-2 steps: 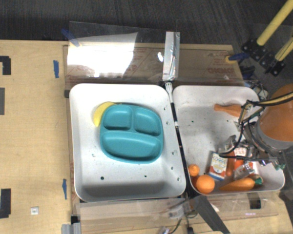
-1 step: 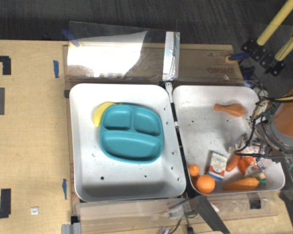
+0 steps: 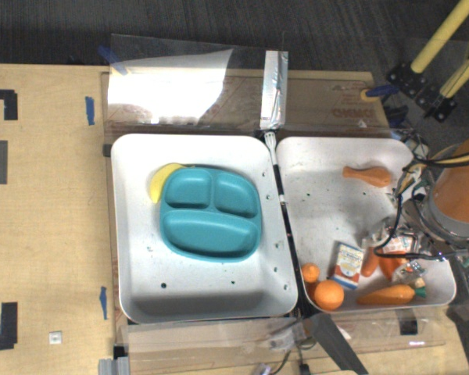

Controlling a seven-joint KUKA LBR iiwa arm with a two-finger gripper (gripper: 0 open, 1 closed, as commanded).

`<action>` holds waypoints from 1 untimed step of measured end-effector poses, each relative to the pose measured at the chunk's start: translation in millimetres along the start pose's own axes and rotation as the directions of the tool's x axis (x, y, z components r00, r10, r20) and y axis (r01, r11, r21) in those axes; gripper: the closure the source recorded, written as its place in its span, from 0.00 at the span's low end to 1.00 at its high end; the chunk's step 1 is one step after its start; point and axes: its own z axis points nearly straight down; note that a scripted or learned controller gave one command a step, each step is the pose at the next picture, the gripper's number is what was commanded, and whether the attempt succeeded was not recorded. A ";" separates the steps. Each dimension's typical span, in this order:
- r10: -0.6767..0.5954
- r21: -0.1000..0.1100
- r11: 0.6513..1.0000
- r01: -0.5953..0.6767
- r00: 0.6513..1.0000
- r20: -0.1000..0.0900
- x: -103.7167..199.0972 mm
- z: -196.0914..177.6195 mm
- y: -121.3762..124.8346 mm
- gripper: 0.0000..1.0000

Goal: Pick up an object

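My gripper hangs low over the right side of the right bin, with cables around the wrist and the orange band above it. Directly beneath and beside it lie a small red-orange piece and a small white and orange carton. An orange fruit and a smaller orange ball rest near the bin's front left corner. A carrot lies along the front wall. An orange drumstick-shaped toy lies at the back.
The left bin holds a teal divided plate with a yellow item poking out from under its back left edge. A taped divider and clear sheet stand behind the bins. Yellow poles cross the upper right.
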 end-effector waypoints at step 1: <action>0.049 0.006 0.999 -0.049 0.999 -0.004 -3.4 0.9 17.0 0.00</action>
